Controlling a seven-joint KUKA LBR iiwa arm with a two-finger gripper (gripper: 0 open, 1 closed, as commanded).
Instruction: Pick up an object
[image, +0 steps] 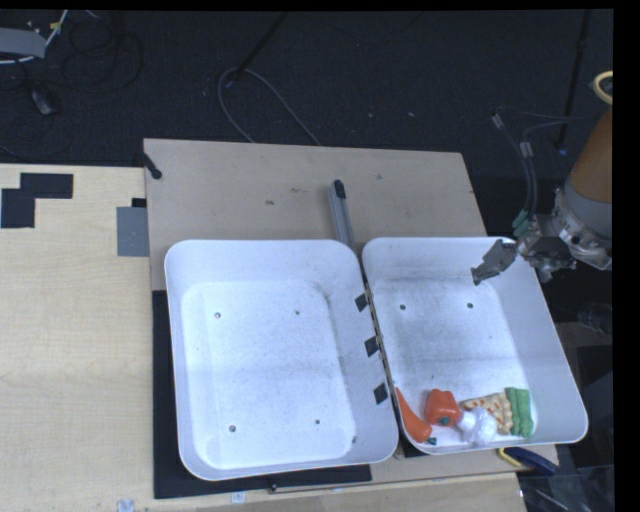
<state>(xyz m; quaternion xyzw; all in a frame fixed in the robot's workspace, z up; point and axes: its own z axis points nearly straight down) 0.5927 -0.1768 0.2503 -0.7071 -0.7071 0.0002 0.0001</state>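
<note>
The right bin (470, 340) holds a small heap of objects at its near edge: an orange-red piece (440, 407), a long thin orange piece (410, 418) against the near-left wall, a pale patterned item (488, 408), a white crumpled item (477, 428) and a green block (519, 411). My gripper (493, 262) hangs over the bin's far right corner, well away from the heap. Nothing shows between its fingers, and I cannot make out how they stand.
The left bin (265, 355) sits beside the right one, with black clips (371, 345) along the shared wall. A grey rod (341, 210) lies on the bench behind the bins. Cables trail on the dark floor beyond.
</note>
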